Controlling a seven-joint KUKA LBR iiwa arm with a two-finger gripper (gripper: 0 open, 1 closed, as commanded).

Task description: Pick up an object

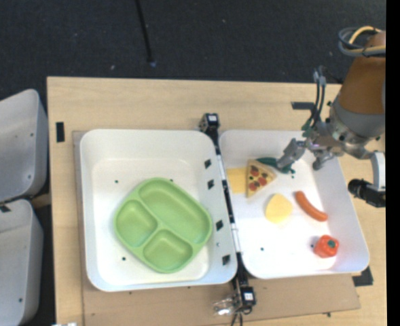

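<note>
The right bin (342, 182) holds several toy foods. A pizza slice (259, 177) lies near its left wall, with a pale yellow piece (235, 180) beside it. Further forward are a yellow lump (278, 209), an orange sausage (311, 206) and a red tomato-like piece (326, 246). A small dark green item (272, 161) pokes out at the top of the pizza slice. My gripper (303, 161) hangs over the back of this bin, just right of the pizza slice, open with nothing between its fingers. Its left finger (288, 156) ends close to the green item.
In the left bin (98, 155) lies a green divided plate (162, 224). Black clips (210, 121) sit along the seam between the bins. The grey arm with its orange band (362, 80) comes in from the upper right.
</note>
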